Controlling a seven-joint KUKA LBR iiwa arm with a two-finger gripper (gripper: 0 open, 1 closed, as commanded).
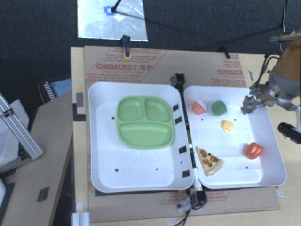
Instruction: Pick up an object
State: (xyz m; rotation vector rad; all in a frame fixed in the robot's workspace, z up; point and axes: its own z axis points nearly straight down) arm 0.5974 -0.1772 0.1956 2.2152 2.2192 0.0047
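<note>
— Five small toys lie in the right white bin [275,166]; nearest the gripper [246,108] sits the round green ball [218,108].
— Probably light, hard, roll-prone; pinch its middle. Gripper's state: cannot tell.

Open white floor lies across the middle of the right bin [270,173], ringed by a pizza slice [209,160], red pepper [253,150], yellow piece [227,125], green ball [218,108] and pink cupcake [198,107]. A green divided plate [145,122] crowds the left bin [101,173].
</note>
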